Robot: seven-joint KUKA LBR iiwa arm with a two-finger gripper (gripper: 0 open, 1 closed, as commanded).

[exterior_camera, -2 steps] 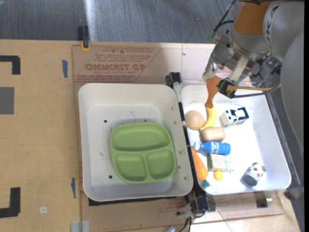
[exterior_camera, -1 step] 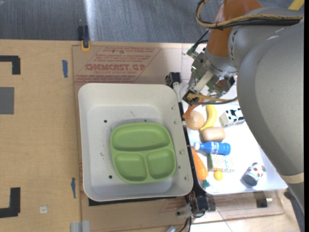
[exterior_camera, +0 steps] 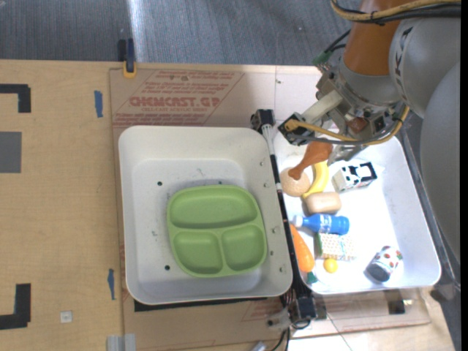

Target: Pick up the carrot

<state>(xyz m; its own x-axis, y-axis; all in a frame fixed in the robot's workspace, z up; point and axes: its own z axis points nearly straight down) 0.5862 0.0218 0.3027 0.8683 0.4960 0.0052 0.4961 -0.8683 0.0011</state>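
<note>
Camera view: the carrot lies at the near left edge of the right bin, against its wall and beside a blue bottle, while the end effector hangs over the bin's far end; whether it is open or closed cannot be told. Likely risk: the wall and crowding bottle block a clean grasp, so the carrot slips.

The smooth orange tapered plastic carrot lies lengthwise along the right bin's left wall, toward its near corner.
</note>
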